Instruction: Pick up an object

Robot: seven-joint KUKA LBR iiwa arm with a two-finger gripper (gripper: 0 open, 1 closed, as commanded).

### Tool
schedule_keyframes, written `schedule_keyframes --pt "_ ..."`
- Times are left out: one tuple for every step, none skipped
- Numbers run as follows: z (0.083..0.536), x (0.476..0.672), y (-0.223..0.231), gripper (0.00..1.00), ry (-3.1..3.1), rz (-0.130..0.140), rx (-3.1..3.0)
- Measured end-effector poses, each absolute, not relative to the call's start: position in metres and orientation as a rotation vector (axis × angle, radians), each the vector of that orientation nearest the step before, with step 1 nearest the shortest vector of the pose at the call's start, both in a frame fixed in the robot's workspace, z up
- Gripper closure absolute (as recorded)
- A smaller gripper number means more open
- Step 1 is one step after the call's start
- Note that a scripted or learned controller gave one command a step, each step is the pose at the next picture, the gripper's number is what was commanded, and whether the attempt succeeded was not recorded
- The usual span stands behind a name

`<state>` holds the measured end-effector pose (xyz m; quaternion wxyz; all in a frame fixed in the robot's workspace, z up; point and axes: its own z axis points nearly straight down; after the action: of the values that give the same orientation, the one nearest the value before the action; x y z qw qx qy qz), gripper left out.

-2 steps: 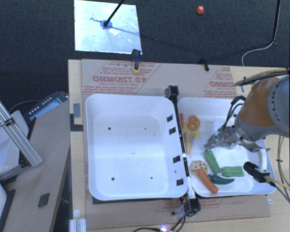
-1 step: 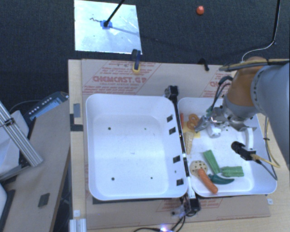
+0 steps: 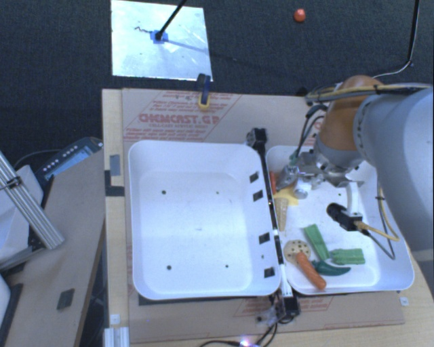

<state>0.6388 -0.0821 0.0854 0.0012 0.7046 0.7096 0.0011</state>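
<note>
camera view: jaws (image 3: pixel 298 184) low over right bin (image 3: pixel 397 271) beside yellow wedge (image 3: pixel 281 203), grip state impossible to tell, likely lined up for it; carrot (image 3: pixel 311 272), cracker (image 3: pixel 297 250) and green pieces (image 3: pixel 347 256) grouped nearer front.

The arm (image 3: pixel 393 129) runs off the right edge, so its base is cut off, and its bulk covers the far right corner of the right bin (image 3: pixel 393 271). The hand (image 3: pixel 298 181) sits low in that bin, too blurred to tell how its fingers stand. A yellow piece (image 3: pixel 281 203) and an orange-red bit (image 3: pixel 273 181) lie partly hidden beside it. A small red dot (image 3: pixel 300 14) near the top is too small to name. At the left edge, 1 metal rail (image 3: pixel 24 203) is cut off.
</note>
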Motion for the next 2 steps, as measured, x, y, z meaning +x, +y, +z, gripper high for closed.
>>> schedule_keyframes --pt "0.096 0.639 -0.084 1.00 2.226 0.005 2.211" --pt "0.085 0.539 -0.100 1.00 2.221 -0.002 2.225"
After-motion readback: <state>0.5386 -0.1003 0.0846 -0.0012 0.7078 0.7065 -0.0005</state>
